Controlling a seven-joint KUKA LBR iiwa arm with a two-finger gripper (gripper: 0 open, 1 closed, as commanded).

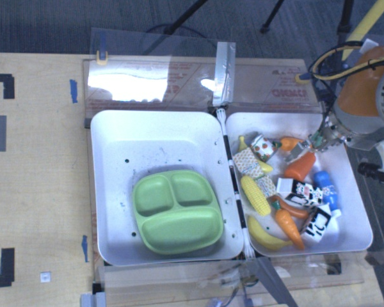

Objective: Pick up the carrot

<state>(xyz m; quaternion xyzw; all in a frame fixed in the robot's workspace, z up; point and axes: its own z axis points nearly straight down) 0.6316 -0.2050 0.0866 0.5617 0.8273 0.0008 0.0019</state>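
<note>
Camera view. Pale wooden table point(32, 190) carrying two shallow white plastic bins with rounded corners. Left bin point(109, 139), centre frame: one matte green three-section plastic plate point(177, 211) toward its lower edge; upper half bare, lightly scuffed.

Right bin point(361, 232), centre right: crowded. Task item, tapered orange toy carrot point(288, 227), smooth, lies at a slant in the lower middle of the bin. Just below it, curved yellow banana point(267, 234); to its left, bumpy yellow corn cob point(256, 195). A black-and-white printed box point(305, 192) sits just above the carrot, a blue bottle point(326, 188) to the right. Little free floor around the carrot; open floor mainly along the bin's right wall.

Grey arm with orange band point(360, 93) at upper right. Tool point(320, 139) over the bin's upper right part, beside an orange-red chunky toy point(300, 167), well apart from the carrot. Fingers too small and blurred: cannot tell whether spread or pressed together.
</note>
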